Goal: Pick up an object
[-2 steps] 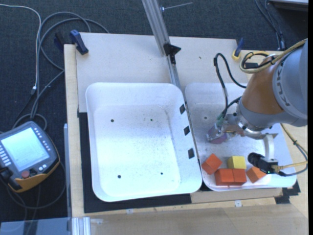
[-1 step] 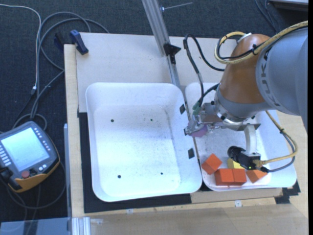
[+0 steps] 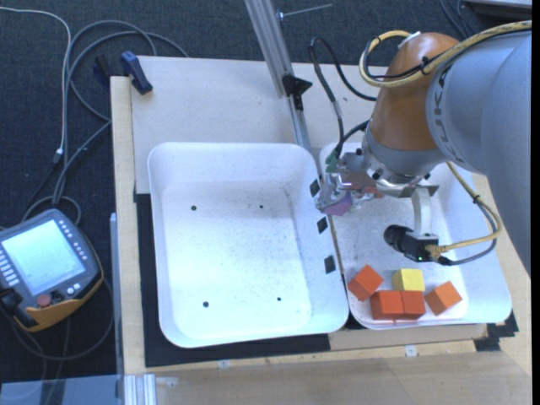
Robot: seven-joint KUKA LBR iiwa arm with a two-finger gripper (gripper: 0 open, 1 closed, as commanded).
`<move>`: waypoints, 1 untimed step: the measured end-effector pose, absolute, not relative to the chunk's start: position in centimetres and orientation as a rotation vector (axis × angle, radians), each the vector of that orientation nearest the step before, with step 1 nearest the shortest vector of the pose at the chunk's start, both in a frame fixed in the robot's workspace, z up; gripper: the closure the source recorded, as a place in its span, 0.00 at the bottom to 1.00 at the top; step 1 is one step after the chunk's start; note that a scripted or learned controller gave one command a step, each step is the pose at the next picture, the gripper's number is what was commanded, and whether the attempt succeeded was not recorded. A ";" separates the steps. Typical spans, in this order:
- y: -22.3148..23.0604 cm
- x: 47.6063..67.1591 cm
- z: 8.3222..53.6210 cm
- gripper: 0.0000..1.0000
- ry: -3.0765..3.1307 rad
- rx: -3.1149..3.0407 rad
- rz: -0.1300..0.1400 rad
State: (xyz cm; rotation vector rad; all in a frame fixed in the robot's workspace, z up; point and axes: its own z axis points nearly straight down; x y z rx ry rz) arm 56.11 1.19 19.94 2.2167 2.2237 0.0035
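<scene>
gripper (image 3: 339, 194) over right bin (image 3: 494, 289) | purple object (image 3: 338, 205) between fingers

Four blocks are sitting clustered at the near end of the right bin (image 3: 494, 306): an orange block (image 3: 364, 282) lying tilted; a red-orange block (image 3: 396, 305) just beside it; a yellow block (image 3: 408, 279) touching behind; another orange block (image 3: 444, 297) angled rightward.

Gripper (image 3: 339, 194) over the right bin (image 3: 489, 298); bare floor lies directly below it. Nearer the camera, orange blocks (image 3: 396, 298) and a yellow block (image 3: 410, 278) crowd the front wall. Leftward, the left bin (image 3: 169, 226) offers open passage.
</scene>
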 end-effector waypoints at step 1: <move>5.0 54.8 19.9 1.00 2.229 2.221 -0.002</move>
